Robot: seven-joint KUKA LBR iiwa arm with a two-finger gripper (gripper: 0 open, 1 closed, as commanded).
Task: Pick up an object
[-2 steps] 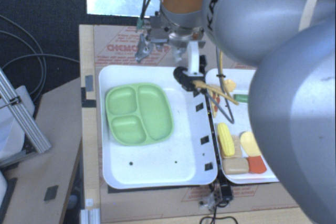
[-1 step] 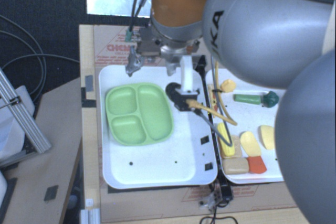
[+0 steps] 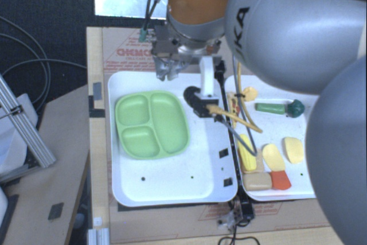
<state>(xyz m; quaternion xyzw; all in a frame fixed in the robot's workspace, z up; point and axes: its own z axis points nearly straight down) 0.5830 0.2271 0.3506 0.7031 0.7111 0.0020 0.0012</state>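
Objects: green divided plate (image 3: 152, 124) in left bin (image 3: 172, 192); toy foods in right bin (image 3: 275, 195); tool (image 3: 166, 69) state unclear.

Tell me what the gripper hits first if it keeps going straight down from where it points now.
Likely the bare floor of the left bin, just behind the green divided plate. The gripper seems clear of the plate's rim, though depth is uncertain.

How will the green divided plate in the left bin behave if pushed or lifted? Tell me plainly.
The green divided plate lies flat on the left bin floor, so it would probably slide, not roll or tip. It looks like thin moulded plastic: likely stiff and light. Its low, smooth rim may slip from a pincer.
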